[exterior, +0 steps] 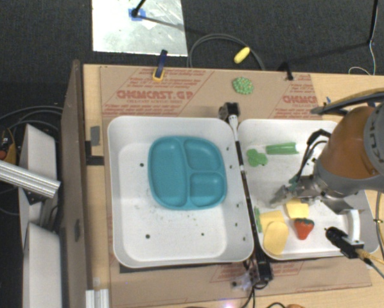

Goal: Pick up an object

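Over the right bin (pixel 269 133), my arm (pixel 356 149) reaches in from three o'clock with the gripper (pixel 293 194) low above the toys crowded at the bin's six o'clock end. I cannot tell whether the fingers are spread or closed; the wrist masks them. A pale yellow block (pixel 297 209) sits just under the gripper, touching a red strawberry (pixel 304 228), with a yellow piece (pixel 275 235) at its seven o'clock. To do this well, I judge I should centre on the block alone, descend straight, and close only once clear of the strawberry. A green piece (pixel 281 149) lies apart at twelve o'clock. The left bin (pixel 128 172) holds a teal plate (pixel 187 172).
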Robot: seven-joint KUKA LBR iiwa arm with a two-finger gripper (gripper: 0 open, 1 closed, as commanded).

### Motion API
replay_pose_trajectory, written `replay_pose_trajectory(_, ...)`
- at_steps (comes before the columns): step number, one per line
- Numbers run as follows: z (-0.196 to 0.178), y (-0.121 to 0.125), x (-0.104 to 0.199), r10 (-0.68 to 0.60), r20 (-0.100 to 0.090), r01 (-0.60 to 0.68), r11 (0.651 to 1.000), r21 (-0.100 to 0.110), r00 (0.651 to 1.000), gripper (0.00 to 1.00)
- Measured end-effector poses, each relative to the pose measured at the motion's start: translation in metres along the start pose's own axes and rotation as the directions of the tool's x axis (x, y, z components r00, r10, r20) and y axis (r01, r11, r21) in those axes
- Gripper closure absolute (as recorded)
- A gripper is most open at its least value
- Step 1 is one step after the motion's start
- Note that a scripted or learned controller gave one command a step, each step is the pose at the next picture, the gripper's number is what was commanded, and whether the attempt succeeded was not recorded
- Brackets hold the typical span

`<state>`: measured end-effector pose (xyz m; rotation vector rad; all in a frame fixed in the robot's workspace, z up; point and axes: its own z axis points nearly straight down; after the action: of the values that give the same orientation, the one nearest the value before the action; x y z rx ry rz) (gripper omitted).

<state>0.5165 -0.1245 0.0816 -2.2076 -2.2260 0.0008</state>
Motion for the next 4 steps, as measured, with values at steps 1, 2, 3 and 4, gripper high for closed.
replay_pose_trajectory(1,-0.006,0.084,-0.077,0.005,0.011,-0.005,1.000,-0.017,1.000,0.00)
replay_pose_trajectory(2,-0.002,0.143,-0.032,-0.006,0.003,0.006,1.000,0.019,1.000,0.00)
replay_pose_trajectory(3,-0.004,0.154,0.025,-0.001,0.003,0.001,1.000,-0.008,1.000,0.00)
replay_pose_trajectory(4,-0.004,0.153,0.019,0.004,0.005,-0.004,1.000,-0.008,1.000,0.00)
